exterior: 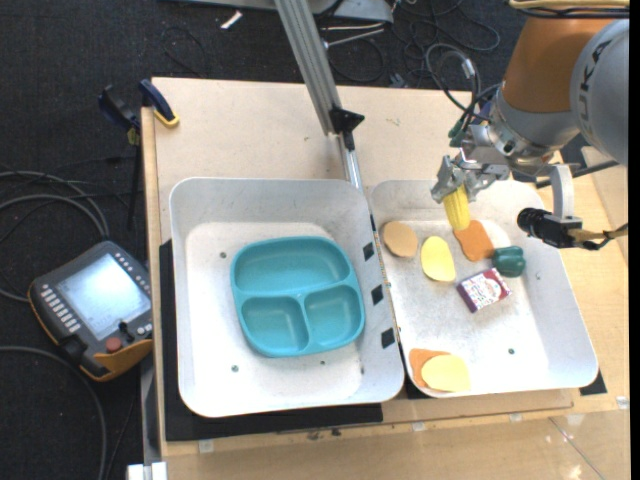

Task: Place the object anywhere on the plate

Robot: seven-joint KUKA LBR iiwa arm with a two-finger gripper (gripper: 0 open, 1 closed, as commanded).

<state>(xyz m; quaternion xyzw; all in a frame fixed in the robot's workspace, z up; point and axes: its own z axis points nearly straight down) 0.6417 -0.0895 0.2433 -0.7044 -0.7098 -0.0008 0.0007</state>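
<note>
Camera view, looking down at a slant. Two shallow white bins side by side: left bin (200, 368) holds a teal plastic three-compartment plate (297, 295), set near its middle with bare white floor on every side. Right bin (560, 348) carries the loose items, crowded toward its far half; its near right floor is open. The grey arm with orange band (560, 58) reaches in from the right. Its two-finger gripper (455, 193) hangs over the far left part of the right bin, fingers pinching the top of a yellow corn-cob toy (457, 210), which points down, its lower end just beside an orange carrot-like piece (474, 240). Nearby: tan round cookie shape (400, 239), yellow oval piece (437, 259), dark green small piece (508, 260), purple carton with white label (483, 290), writing too small to read. Orange and yellow flat pieces (438, 370) lie at the near left corner.
</note>
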